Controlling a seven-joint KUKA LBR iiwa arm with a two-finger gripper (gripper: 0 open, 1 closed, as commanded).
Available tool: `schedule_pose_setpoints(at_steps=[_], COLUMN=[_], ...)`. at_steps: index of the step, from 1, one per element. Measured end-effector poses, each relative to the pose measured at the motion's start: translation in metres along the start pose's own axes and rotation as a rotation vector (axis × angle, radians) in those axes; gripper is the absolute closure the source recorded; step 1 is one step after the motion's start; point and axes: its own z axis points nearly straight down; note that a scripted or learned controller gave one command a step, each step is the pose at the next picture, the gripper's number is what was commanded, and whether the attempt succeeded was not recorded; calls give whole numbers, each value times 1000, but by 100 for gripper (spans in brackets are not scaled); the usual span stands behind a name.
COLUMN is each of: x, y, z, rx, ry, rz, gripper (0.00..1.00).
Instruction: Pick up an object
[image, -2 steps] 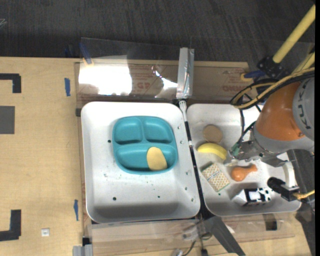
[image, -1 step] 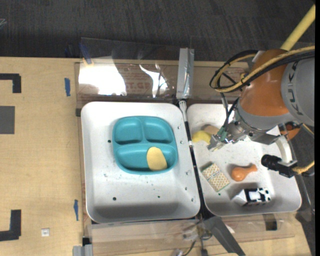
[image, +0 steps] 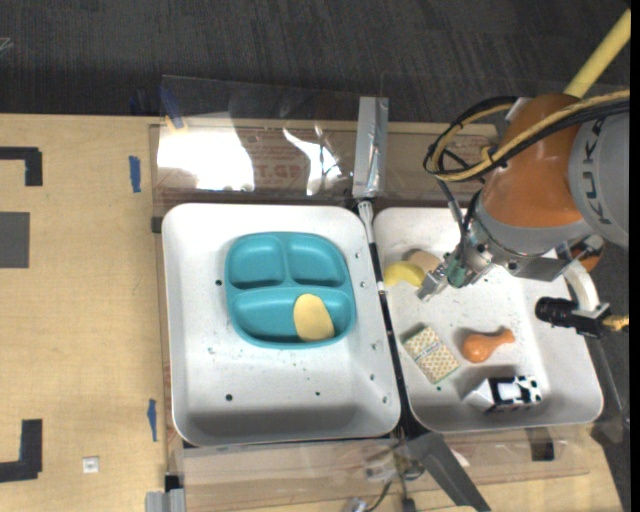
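The grey arm with its orange band reaches in from the right, its gripper (image: 436, 284) low over the right white bin (image: 560, 400), just beside a yellow banana-shaped toy (image: 403, 273). Also there: one patterned beige sponge (image: 432, 353), one orange drumstick-shaped toy (image: 484, 344) and one black-and-white cube (image: 514, 391). The left white bin (image: 190, 350) holds one teal divided plastic tray (image: 262, 270) carrying one yellow oval object (image: 313, 317).

**Open floor and obstacles in the two bins**

The left bin (image: 190, 330) has bare floor around a teal divided tray (image: 262, 290) at its centre. In the right bin (image: 560, 400), a patterned packet (image: 432, 354), an orange gourd-shaped toy (image: 484, 345) and a black-and-white block (image: 514, 392) crowd the lower half. The arm (image: 540, 180) covers the upper right; open floor lies at the right of the gourd.
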Motion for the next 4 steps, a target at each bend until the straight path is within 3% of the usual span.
schedule_pose_setpoints(at_steps=[1, 2, 3, 4], x=[-7, 59, 54, 40], y=[-5, 30, 6, -10], z=[0, 0, -33, 2], rx=[1, 6, 1, 7], ry=[2, -6, 1, 7], rz=[-210, 365, 99, 236], gripper=[100, 100, 100, 100])
